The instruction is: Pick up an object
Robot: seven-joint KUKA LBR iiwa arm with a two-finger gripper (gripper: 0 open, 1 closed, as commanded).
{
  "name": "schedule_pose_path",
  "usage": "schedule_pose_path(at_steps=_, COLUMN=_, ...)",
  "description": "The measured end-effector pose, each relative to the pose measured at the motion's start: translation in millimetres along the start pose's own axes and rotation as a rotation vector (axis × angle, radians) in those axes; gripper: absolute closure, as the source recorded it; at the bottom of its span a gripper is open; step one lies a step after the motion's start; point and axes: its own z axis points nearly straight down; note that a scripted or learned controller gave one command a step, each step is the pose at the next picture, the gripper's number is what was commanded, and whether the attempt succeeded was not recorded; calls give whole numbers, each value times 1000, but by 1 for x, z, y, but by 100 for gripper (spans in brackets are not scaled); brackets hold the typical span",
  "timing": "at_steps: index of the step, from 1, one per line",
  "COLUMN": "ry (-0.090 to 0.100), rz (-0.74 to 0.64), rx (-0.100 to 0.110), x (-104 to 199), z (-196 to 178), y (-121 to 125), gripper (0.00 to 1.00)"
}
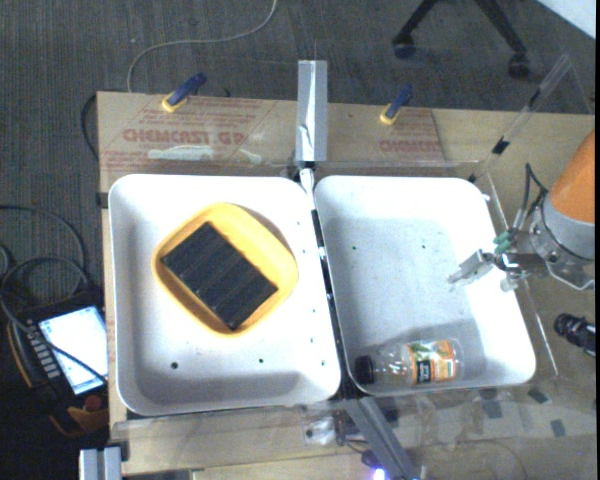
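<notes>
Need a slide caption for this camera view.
End effector over right bin; bottle at its near edge; yellow dish in left bin.

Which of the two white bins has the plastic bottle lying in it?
The right-hand shallow white bin; the clear plastic bottle lies along its near wall, nearest the pincer.

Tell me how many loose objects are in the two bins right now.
2. A yellow dish with a dark ridged insert sits in the left bin; a clear bottle lies on its side along the right bin's near edge.
</notes>
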Motion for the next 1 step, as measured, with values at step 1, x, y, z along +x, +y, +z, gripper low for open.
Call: schedule_pose_path(at_steps=1, ry=0, rz=-226, rx=-1, x=10, z=63, y=-27, gripper=0)
